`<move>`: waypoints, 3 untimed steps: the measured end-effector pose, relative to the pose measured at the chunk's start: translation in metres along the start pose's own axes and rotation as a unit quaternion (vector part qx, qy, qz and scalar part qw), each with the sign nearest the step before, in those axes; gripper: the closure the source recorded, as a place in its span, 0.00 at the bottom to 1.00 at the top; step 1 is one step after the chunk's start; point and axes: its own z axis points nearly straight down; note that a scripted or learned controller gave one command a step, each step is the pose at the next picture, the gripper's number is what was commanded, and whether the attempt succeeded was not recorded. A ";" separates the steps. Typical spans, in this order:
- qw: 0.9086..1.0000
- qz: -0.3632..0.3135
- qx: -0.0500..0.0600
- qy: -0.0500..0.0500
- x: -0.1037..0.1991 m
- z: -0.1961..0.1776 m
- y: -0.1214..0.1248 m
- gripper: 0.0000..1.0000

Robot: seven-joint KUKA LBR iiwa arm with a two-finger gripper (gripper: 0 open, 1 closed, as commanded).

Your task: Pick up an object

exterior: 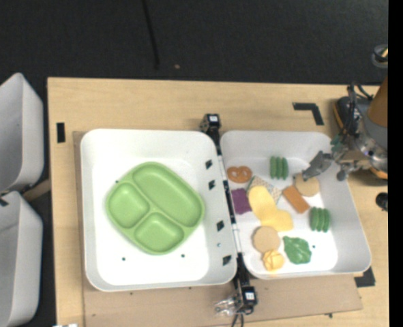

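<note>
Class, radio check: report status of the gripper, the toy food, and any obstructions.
Gripper low over right bin, nothing visibly held. Toy food crowded together. Orange block nearest; tan disc alongside. Green tray in left bin.

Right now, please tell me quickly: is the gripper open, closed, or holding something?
Gripper: above the right bin, near its upper right side; whether it is open or closed cannot be told, and no object shows between its fingers.

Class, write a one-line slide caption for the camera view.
Gripper hovers over right bin of toy food; green divided plate fills left bin.
</note>
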 end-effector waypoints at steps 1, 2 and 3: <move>1.000 0.002 0.004 0.001 -0.005 0.094 -0.049 0.00; 1.000 -0.003 -0.007 -0.002 -0.004 0.076 0.075 0.00; 1.000 -0.001 -0.005 -0.001 0.064 0.098 0.017 0.00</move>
